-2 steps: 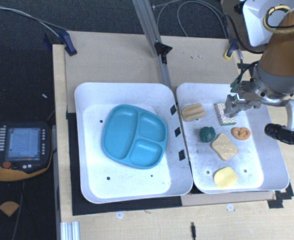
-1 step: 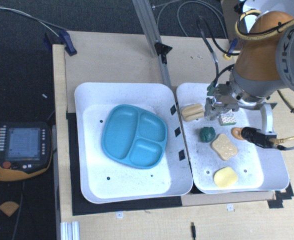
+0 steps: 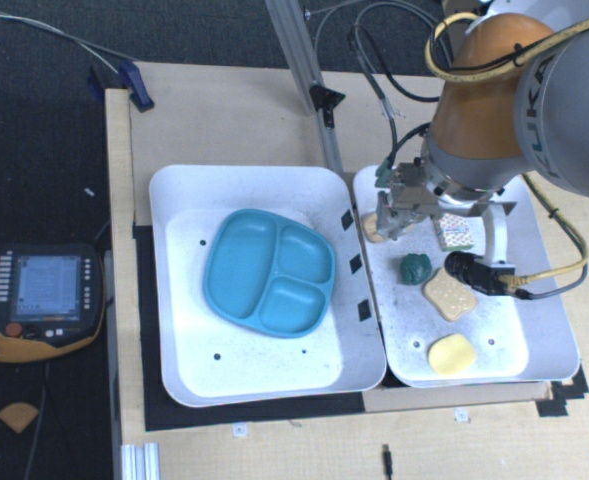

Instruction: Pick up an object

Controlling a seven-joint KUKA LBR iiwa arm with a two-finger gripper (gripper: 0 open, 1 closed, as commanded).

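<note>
1. We see a blue divided tray (image 3: 270, 284) in the left bin (image 3: 174, 368).
2. The gripper (image 3: 392, 218) hangs low at the right bin's (image 3: 544, 353) upper left corner.
3. Nearby lie a dark green lump (image 3: 414, 267), perhaps crumpled, a tan sponge (image 3: 448, 297) and a yellow block (image 3: 451, 354).

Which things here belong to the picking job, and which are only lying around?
Job: tool; dark green lump; tan sponge piece; yellow block; patterned piece; right bin.

Lying about: blue divided tray in left bin; handheld pendant beside the bench.
</note>
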